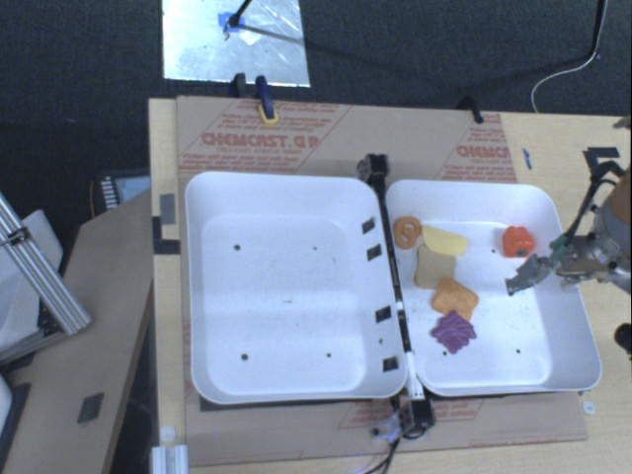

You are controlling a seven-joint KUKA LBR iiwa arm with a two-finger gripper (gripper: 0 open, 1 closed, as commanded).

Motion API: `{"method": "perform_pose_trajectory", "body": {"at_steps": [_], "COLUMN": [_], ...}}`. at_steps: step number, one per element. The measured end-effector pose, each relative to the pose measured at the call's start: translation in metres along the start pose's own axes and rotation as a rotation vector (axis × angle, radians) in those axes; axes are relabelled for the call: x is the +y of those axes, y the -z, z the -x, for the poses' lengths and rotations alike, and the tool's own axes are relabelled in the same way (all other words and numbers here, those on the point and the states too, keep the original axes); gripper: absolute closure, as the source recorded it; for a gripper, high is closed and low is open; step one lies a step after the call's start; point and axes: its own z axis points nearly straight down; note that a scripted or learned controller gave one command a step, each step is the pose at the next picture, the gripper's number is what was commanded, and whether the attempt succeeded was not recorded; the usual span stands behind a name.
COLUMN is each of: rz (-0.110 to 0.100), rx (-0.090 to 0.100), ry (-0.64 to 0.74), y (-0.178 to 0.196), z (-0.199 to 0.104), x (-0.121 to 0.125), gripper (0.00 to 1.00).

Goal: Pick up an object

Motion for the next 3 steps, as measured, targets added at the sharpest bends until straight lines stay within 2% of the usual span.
{"method": "perform_pose_trajectory", "body": {"at_steps": [1,2,3], "rz": [0.004,0.015,0.009], "rx": [-0.001,0.001,0.003], "ry": [0.002,0.010,0.011], "y": [0.011,0.124,0.188], "z": [0.000,-0.072,-0.165], "x": [0.001,-0.006,-0.002], "gripper": [1.00,1.00,1.00]}}
